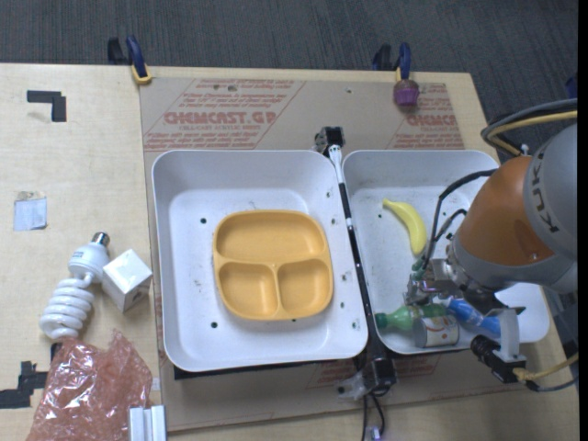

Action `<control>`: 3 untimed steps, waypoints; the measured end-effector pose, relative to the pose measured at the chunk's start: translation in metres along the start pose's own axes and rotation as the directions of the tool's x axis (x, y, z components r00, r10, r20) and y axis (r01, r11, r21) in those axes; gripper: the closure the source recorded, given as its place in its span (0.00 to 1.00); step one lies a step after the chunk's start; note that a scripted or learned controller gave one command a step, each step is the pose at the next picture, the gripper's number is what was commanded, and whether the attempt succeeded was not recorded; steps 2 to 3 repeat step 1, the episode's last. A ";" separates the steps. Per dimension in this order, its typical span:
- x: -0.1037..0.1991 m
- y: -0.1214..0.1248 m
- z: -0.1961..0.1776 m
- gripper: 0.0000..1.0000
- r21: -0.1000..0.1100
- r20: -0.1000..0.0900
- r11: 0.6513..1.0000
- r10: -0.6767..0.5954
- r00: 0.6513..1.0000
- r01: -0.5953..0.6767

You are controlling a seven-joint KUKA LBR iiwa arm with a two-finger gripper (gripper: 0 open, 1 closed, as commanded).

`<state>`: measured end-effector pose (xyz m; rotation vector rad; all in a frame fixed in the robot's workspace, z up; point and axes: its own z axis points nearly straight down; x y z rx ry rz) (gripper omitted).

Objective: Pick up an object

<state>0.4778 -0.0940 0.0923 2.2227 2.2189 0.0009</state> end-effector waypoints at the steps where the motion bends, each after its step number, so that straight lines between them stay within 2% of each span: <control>1: -0.013 0.043 0.000 0.00 0.000 0.001 1.000 -0.003 1.000 0.003; 3: -0.013 0.043 0.000 0.00 0.000 0.001 1.000 -0.003 1.000 0.003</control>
